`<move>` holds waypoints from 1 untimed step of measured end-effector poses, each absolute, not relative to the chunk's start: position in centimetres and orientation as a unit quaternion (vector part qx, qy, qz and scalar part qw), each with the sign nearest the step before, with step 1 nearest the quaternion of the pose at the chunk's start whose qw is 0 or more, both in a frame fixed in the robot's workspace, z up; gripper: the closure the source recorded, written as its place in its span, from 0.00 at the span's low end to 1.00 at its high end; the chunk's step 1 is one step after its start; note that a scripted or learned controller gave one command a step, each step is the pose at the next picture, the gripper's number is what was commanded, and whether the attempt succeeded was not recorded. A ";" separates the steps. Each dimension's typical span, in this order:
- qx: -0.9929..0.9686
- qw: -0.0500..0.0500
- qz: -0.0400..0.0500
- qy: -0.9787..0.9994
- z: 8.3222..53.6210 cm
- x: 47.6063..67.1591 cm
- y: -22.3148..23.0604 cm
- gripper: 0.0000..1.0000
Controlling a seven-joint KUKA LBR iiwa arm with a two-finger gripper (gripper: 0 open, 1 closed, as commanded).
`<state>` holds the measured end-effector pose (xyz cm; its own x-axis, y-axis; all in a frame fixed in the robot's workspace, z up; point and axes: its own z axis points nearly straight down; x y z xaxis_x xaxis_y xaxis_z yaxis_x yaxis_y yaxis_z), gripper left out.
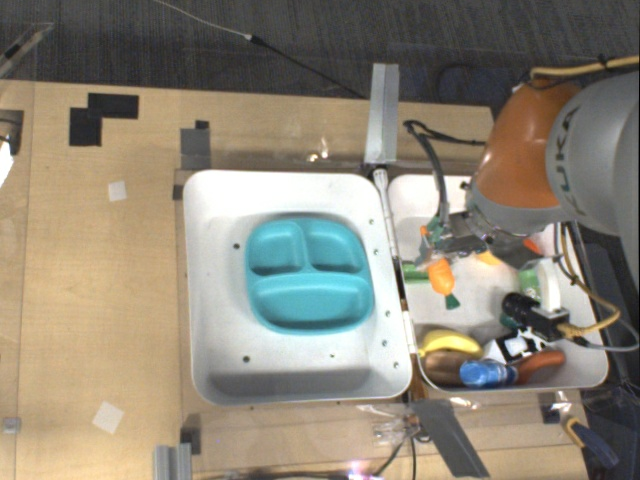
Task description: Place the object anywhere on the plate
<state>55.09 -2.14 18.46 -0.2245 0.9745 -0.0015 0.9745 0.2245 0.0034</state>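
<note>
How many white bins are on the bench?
2. The left bin holds the blue plate. The right bin holds the toy pile, like the banana and carrot; the arm covers part of it.

You see the plate (305, 286) in the left bin (215, 268); right of that plate, the right bin (590, 368) holds the toys.

You see a smooth, glossy turquoise plastic plate (305, 274) in a matt white plastic bin (215, 298), pale wood-grain bench (90, 298) beneath, dark woven carpet (200, 8) beyond, and the arm's (590, 158) satin grey and orange shells.
</note>
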 end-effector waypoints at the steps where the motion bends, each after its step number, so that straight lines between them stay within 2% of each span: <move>1: 0.659 0.001 0.002 0.752 18.5 58.7 5.8 1.00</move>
